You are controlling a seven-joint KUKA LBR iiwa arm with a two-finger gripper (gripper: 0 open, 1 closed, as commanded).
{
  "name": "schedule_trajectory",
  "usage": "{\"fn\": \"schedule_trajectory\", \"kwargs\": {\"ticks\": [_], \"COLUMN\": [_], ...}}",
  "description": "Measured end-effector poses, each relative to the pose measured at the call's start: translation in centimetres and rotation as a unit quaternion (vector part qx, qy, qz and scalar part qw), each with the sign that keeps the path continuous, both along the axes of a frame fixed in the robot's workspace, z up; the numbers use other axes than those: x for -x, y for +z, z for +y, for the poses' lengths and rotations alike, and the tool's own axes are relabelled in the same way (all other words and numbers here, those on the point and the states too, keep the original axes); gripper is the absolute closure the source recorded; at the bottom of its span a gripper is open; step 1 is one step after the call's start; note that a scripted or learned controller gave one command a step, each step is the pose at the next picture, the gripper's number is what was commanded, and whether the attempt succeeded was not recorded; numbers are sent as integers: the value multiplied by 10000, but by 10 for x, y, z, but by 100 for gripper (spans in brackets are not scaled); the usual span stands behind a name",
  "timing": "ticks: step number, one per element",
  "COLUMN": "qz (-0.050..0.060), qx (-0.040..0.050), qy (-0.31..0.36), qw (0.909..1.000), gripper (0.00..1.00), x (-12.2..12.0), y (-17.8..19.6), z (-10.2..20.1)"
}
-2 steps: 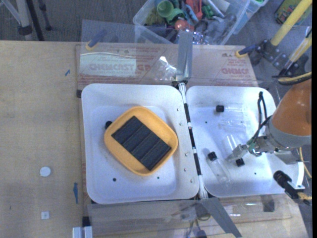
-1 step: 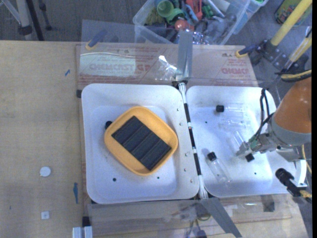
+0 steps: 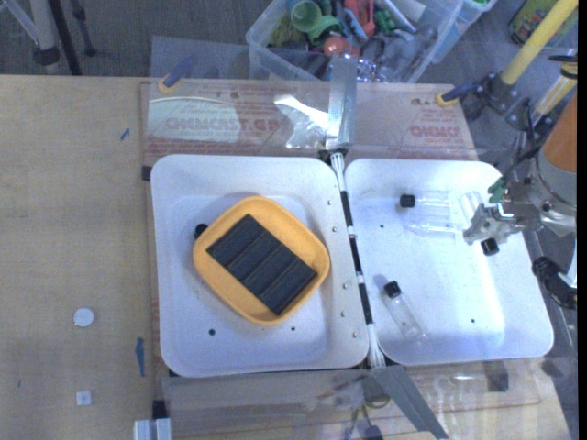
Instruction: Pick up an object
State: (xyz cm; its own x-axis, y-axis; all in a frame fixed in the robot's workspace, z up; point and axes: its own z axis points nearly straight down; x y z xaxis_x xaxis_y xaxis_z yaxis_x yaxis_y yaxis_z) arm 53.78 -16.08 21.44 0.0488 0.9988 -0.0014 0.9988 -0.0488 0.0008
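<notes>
Two clear plastic bottles with black caps lie in the right bin (image 3: pixel 514 324), and the gripper (image 3: pixel 486 228) hangs over that bin's right side, close to the upper one. The upper bottle (image 3: pixel 433 212) lies on its side with its long axis running roughly left to right across the view, its black cap at the left end, away from the gripper, and its clear base end pointing toward the fingers. That base end sits just left of the gripper and may be touching or partly under it; the see-through plastic against the white bin floor makes the boundary hard to read. The fingers point down and to the left, but whether they are spread or closed I cannot tell, and nothing is visibly held between them.

The lower bottle (image 3: pixel 401 306) lies nearer the bin's left wall, well apart from the gripper, with its long axis slanting from upper left, where its cap is, to lower right.

In the left bin (image 3: pixel 174 337) rests a yellow tray-like object with dark panels (image 3: pixel 260 259), far from the gripper across the divider.

Judging from this, the upper bottle is the natural target: it lies immediately to the left of the fingers, and a grasp would need the fingers to straddle its short width, closing across the left-right axis.
</notes>
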Motion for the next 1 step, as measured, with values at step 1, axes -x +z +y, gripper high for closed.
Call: {"fn": "schedule_trajectory", "kwargs": {"ticks": [1], "qz": [-6], "qx": [0], "qy": [-56], "qw": [10000], "gripper": [100], "x": [-41], "y": [-3], "z": [62]}}
